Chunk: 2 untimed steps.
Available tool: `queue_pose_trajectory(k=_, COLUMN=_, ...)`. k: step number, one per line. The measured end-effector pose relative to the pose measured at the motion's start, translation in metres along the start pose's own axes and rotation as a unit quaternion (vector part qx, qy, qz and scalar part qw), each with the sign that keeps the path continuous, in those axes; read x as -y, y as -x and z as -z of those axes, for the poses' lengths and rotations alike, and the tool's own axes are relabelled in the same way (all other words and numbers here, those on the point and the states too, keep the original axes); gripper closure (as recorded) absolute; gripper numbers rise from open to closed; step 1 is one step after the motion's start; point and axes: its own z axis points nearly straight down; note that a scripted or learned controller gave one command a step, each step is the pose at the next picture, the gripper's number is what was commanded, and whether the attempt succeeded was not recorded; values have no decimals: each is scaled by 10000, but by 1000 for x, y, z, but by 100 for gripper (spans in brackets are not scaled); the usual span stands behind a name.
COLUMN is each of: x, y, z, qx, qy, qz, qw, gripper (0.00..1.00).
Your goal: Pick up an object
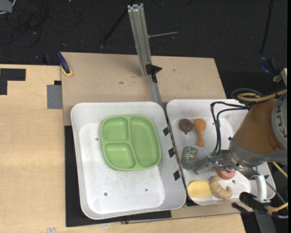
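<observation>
The right bin (242,111) holds several small objects: a brown round piece (185,125), an orange drumstick (200,130), a green can (189,156), a yellow block (199,189), a tan croissant (220,187) and a red-and-white item (226,173). My gripper (203,165) is low in this bin, just right of and below the green can, left of the red-and-white item. The arm's orange band (262,130) and wrist hide part of the bin's right side. Nothing can be seen held.
The left bin (87,178) carries a green divided plate (131,142). A metal post (141,42) rises behind the bins. Black cables (216,125) loop over the right bin. Tan bench surface lies to the left.
</observation>
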Motion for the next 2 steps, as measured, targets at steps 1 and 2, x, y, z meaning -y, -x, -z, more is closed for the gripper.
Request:
queue_pose_trajectory(k=1, x=-2, y=8, z=15, qx=90, qy=76, qz=-43, qw=9999, gripper=100)
queue_pose_trajectory(k=2, x=-3, y=9, z=78, qx=7, qy=8, qz=12, qw=10000, gripper=100)
